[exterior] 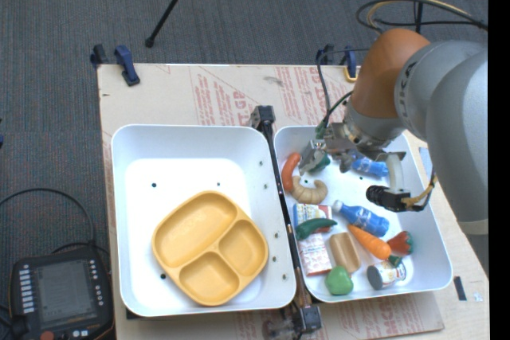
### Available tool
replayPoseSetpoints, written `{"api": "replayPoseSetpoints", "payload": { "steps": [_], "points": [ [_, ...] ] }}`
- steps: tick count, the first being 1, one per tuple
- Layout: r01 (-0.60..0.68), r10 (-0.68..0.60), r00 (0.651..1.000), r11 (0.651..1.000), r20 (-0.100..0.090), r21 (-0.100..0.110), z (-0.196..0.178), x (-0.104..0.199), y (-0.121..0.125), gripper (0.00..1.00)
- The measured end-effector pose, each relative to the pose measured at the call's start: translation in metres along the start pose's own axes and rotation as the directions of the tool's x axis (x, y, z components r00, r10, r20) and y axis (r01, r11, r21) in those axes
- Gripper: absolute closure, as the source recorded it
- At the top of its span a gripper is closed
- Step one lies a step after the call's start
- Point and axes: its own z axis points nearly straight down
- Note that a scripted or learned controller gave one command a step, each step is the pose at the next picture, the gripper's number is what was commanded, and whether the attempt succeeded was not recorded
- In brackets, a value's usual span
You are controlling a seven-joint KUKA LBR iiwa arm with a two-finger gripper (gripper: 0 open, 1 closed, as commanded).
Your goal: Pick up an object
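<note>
Gripper [312, 159] hangs over the croissant [309, 189], grip state impossible to tell

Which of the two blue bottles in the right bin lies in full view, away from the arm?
The blue bottle with the white cap, lying beside the carrot. The other blue bottle sits higher in the bin, partly hidden under the arm's wrist.
</note>
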Motion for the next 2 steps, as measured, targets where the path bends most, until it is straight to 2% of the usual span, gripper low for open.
{"api": "replayPoseSetpoints", "payload": {
  "steps": [1, 2],
  "points": [
    [0.001, -0.001, 1.0, 1.0, -0.001, 0.002, -0.0087, 0.0, 0.0, 1.0],
    [0.001, -0.001, 1.0, 1.0, -0.001, 0.003, -0.0086, 0.0, -0.0001, 0.0]
  ]
}}
